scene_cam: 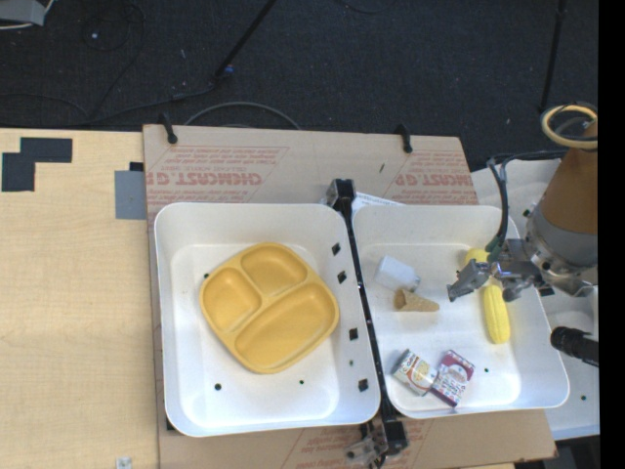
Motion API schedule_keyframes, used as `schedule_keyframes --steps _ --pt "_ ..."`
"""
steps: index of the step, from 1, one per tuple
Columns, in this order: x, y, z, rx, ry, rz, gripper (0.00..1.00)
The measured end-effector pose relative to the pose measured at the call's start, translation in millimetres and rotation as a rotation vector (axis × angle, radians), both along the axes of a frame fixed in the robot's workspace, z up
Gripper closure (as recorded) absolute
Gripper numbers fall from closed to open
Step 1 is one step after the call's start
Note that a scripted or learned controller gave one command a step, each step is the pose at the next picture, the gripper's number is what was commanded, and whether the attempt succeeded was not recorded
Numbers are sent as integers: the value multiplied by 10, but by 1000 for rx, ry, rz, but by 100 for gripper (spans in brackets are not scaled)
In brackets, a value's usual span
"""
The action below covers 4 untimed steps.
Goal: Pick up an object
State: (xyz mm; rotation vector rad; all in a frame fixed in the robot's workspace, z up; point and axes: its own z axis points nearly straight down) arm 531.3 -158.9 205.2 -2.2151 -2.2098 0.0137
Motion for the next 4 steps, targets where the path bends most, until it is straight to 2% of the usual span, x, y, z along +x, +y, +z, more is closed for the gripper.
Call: schedule_keyframes --steps 1,3,4 --pt "30 1 70 -3 -14 3 0" --pt "-20 108 -1112 0 -6 2 0" --pt "-25 114 -1181 -1 -11 1 0"
